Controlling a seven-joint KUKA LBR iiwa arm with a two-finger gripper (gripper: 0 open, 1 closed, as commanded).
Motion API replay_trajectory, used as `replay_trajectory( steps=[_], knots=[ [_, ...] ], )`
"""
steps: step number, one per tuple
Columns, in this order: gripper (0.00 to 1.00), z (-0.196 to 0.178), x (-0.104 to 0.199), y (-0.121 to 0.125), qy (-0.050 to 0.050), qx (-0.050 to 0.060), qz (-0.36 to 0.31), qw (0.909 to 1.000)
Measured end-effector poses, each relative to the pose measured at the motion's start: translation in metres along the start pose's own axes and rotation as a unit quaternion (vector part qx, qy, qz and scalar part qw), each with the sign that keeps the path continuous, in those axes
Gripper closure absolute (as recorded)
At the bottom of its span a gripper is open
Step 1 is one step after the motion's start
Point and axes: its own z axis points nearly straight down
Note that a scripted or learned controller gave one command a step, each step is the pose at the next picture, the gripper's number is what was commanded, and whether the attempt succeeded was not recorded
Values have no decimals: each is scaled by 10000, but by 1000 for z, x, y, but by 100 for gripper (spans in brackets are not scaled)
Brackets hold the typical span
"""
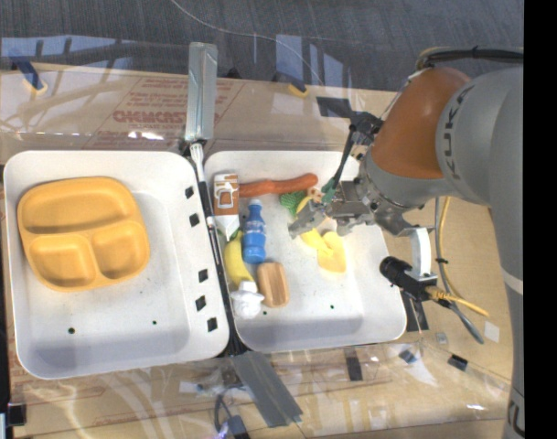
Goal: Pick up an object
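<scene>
My gripper hangs low over the middle of the right bin, reaching in from the right. Just under and right of it lies a yellow toy piece. A small yellow and green item sits close to the gripper's upper left. An orange carrot lies along the back of the bin. A blue bottle, a banana, a tan bread-like block, a white item and a small brown box crowd the bin's left side.
The left bin holds an orange divided tray at its back left. A metal divider rises between the bins at the back. The grey arm with its orange band covers the right bin's right rear corner. Cables lie right of it.
</scene>
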Motion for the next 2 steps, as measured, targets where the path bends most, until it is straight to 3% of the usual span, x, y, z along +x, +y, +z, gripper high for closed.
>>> replay_trajectory(
  steps=[1, 2],
  knots=[
    [0, 104, -40, 10, -8, -34, -36, 10000],
    [100, 95, -40, 10, -7, -25, -55, 10000]
  ],
)
